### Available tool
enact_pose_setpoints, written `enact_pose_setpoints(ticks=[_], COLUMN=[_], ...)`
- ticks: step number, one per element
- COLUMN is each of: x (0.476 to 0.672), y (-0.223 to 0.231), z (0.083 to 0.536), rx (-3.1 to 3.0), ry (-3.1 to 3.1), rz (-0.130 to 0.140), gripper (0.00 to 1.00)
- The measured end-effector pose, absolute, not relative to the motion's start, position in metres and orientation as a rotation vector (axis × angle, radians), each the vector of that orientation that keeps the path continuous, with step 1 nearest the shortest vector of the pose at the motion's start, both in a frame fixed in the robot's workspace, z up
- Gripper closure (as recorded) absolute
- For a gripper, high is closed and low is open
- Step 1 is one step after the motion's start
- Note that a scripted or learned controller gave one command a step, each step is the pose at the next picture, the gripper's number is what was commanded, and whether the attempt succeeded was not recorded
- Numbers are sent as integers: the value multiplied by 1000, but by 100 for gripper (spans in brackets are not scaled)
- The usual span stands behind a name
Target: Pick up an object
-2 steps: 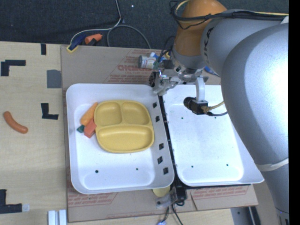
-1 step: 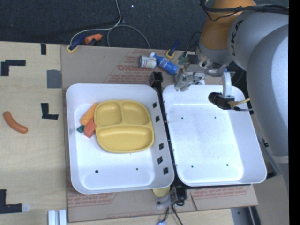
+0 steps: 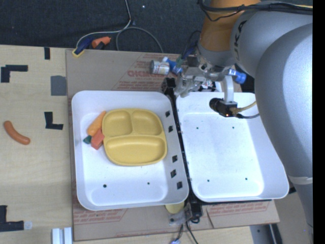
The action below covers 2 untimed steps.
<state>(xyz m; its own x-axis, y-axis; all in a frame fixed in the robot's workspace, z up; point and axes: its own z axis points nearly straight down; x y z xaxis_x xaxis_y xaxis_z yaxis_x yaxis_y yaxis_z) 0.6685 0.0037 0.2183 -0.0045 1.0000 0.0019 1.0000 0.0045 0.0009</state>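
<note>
- Two candidates lie in the left bin [image 3: 81, 136]: a yellow divided plate [image 3: 134, 136] and a carrot [image 3: 95, 127] touching the plate's left edge.
- From the plate, the gripper [image 3: 190, 83] hangs up and right, near the far rim.
- The carrot's long axis runs diagonally.

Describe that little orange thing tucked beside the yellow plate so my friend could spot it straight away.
Start at the left white bin, which holds a yellow divided plate. Look at the plate's left edge: the toy carrot lies there, slanted, touching the plate. It is plain orange and tapered, unlike the small red and green piece just below it.
</note>
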Motion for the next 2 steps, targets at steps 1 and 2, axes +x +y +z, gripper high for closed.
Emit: enact_pose_setpoints(ticks=[1, 2], x=[667, 666], y=[91, 208], z=[182, 172], rx=[-2210, -2205], ry=[-2228, -2233], rz=[4, -3], gripper=[100, 100])
